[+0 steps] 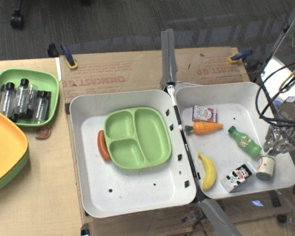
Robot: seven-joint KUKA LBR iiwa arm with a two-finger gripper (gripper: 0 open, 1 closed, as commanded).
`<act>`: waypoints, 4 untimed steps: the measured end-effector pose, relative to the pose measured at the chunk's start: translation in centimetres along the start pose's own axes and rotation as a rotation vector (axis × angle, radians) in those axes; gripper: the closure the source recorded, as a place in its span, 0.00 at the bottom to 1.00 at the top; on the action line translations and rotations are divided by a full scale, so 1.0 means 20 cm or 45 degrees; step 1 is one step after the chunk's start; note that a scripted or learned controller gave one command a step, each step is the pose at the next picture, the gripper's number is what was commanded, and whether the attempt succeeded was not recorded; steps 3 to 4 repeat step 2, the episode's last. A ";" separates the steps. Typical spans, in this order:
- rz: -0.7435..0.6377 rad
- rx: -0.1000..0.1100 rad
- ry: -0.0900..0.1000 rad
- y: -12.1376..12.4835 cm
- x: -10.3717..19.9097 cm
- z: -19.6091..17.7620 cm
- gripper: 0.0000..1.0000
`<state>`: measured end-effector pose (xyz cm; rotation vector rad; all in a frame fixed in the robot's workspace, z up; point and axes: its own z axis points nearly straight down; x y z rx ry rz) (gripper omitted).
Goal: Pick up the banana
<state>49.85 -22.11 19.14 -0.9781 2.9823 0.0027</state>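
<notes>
A yellow curved banana (207,170) lay by a black-and-white cow-patterned carton (238,177), an orange plastic carrot (206,127), a green plastic bottle (244,141) and a light-green divided plate (137,138).

Two white bins sit side by side at frame centre. The left bin (92,191) holds a green divided plate (137,138) with a red sausage (103,145) touching its left edge. The right bin (281,180) holds a banana (208,170) at lower left, a carrot (207,127) above it, a small pink box (204,114) above the carrot, a green bottle (245,141) right of centre, a milk carton (238,177) and a small white cup (265,167) at lower right. The gripper (277,142) hangs over the right rim, well apart from the banana. A green tray of vials (25,97) and stacked orange plates (4,148) occupy the frame's left.
</notes>
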 end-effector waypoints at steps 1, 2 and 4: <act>-0.265 0.000 -0.001 0.00 -0.05 0.02 1.00; -0.553 0.000 0.000 0.04 0.05 0.09 1.00; -0.553 0.000 0.000 0.04 0.05 0.09 1.00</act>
